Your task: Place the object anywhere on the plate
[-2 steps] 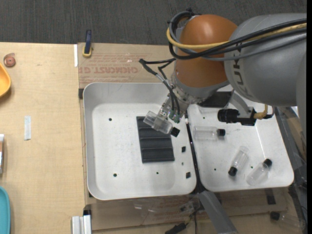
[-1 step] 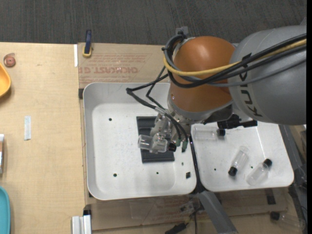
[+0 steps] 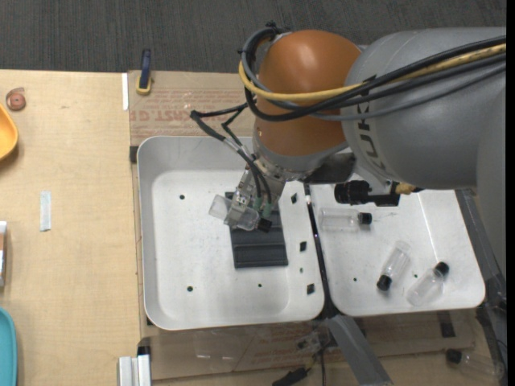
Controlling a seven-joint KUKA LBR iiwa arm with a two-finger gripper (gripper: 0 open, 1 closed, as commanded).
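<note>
I have the end effector (image 3: 245, 207) over the flat dark grey rectangular plate (image 3: 260, 246) in the left white bin (image 3: 161, 215), near its right wall. Whether its grip is apart or together, I cannot tell. A clear plastic vial (image 3: 221, 208) sits right at it; I'd lower squarely over the plate before any release.

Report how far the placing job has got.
Done: nothing yet rests on the flat black rectangular plate in the left white bin. In hand: the end effector hangs over the plate's upper edge with a clear piece beside it; grasp unconfirmed. Left: the placing; clear black-capped vials lie in the right white bin.
</note>
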